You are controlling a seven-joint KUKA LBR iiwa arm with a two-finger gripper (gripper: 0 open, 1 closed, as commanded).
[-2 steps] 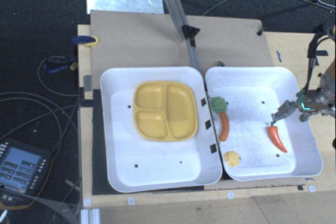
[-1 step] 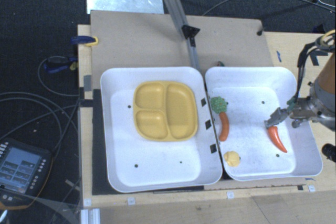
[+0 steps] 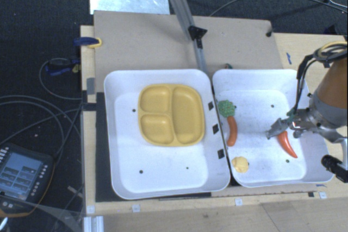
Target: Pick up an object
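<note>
You see the gripper (image 3: 283,129) low in the right bin (image 3: 255,81), its jaws closing around the top of a red chili pepper (image 3: 287,145) lying on the bin floor, right of a toy carrot (image 3: 230,126).

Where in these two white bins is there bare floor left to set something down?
Left bin: the strip in front of the yellow plate. Right bin: the middle, between carrot and red pepper, and the far end. It is crowded around the gripper and the small yellow piece.

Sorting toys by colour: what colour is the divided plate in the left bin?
Yellow; the divided plate shows plainly in the camera view.
</note>
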